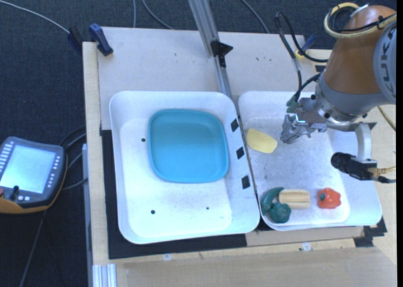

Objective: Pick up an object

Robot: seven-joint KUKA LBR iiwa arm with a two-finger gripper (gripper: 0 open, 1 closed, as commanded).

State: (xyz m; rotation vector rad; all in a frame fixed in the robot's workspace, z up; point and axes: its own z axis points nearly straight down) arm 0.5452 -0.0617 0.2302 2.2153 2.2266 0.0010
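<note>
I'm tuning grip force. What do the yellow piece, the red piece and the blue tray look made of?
Yellow piece: probably smooth moulded plastic or rubber, uniform colour with a soft sheen. Red piece: likely glossy plastic toy food, with a bright highlight and a green stem. Blue tray: apparently rigid plastic, evenly coloured, matte to satin, with rounded moulded corners.

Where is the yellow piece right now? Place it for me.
The yellow piece lies in the right bin, against its left wall, just left of the claw and above the green item.
</note>
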